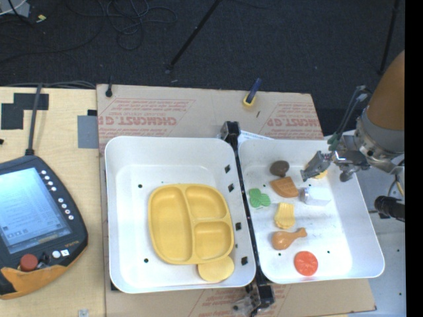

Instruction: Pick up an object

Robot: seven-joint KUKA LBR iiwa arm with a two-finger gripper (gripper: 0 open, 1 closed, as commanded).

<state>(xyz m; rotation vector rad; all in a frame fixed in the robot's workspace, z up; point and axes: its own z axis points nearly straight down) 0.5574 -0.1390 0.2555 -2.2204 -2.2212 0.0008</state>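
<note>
One red tomato (305, 263) lies nearest, among six toy foods in the right bin (370, 243); whether the gripper (314, 166) is spread, I cannot tell.

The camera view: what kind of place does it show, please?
Probably a robotics lab bench, not a kitchen. Two white bins sit on cardboard; toy food lies in the right one and a yellow tray in the left. A control pendant lies at the left, and cables run behind.
</note>
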